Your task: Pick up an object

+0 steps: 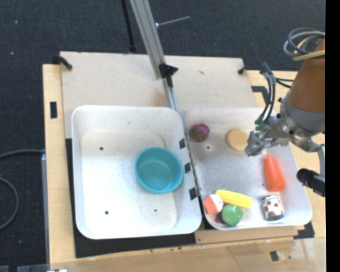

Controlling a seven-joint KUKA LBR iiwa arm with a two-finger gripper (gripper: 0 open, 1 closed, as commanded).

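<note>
A: Where's your pincer (255,145)?
B: Low in the right bin (215,163), just beside the tan round object (236,139). Can't tell its state.
A: Nearby?
B: Orange carrot (274,173) close below; purple ball (200,132) left; blue bowl (158,170) in left bin (102,152).

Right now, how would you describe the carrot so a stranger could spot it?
Look in the right bin, along its right side, just below the gripper. The carrot lies there, the one long orange thing, above the small can.
</note>
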